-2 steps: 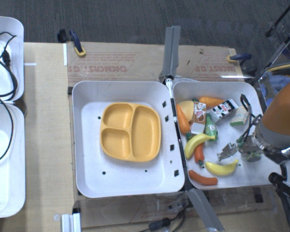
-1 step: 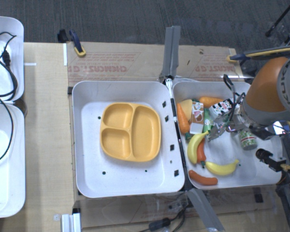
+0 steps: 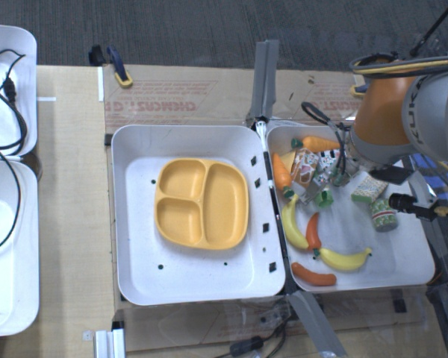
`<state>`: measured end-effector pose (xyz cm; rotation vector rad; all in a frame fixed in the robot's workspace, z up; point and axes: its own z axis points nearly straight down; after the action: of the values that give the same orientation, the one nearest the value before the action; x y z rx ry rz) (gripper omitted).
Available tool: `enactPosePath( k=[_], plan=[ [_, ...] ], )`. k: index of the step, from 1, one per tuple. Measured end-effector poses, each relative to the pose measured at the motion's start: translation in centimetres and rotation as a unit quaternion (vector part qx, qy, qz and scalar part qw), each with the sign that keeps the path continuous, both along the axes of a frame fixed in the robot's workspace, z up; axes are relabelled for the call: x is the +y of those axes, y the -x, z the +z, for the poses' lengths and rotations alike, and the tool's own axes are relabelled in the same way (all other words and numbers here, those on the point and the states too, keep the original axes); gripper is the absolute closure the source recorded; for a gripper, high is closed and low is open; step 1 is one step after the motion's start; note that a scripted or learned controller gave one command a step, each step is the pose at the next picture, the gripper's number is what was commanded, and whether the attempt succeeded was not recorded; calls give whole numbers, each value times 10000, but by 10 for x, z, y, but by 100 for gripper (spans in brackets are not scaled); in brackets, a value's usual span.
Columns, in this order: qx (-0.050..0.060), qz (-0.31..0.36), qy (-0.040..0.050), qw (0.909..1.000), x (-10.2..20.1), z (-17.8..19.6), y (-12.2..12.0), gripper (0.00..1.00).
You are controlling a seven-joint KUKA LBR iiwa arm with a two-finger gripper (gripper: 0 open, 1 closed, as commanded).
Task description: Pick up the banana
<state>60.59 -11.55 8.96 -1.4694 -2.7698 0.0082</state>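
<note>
1. Yellow divided plate (image 3: 202,203) is lying in the left white bin (image 3: 134,274), with three compartments facing up.
2. Right white bin (image 3: 403,263) is sitting just beside the left one, and both are resting on the worktop (image 3: 67,200).
3. One banana (image 3: 292,224) is lying along the left wall of the right bin, running from near the middle toward the front.
4. A second banana (image 3: 345,258) is lying near the front of the same bin, curving upward at its ends, apart from the first.
5. A red-orange pepper-like piece (image 3: 313,231) is lying between the two bananas; a similar piece (image 3: 313,276) is lying at the front edge.
6. Carrots (image 3: 281,171) are lying toward the rear left of the right bin, near a printed packet (image 3: 303,167).
7. A small can (image 3: 384,215) is lying toward the right side of the bin.
8. Grey arm with the orange band (image 3: 384,114) is reaching in over the rear of the right bin.
9. Gripper (image 3: 330,176) is hanging over the clutter at the rear, well apart from the front banana; whether the fingers are released or clenched cannot be told from this angle.
</note>
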Motion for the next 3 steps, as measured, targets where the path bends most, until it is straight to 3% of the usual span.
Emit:
enactPosePath(
  k=[1, 2, 3],
  plan=[
    [-39, -84, -2, 10000, -39, 56, 60, 0],
    [-32, -145, -20, 9999, -62, 2, 117, 0],
    [-34, -132, -10, 9999, -35, 2, 128, 0]
  ],
)
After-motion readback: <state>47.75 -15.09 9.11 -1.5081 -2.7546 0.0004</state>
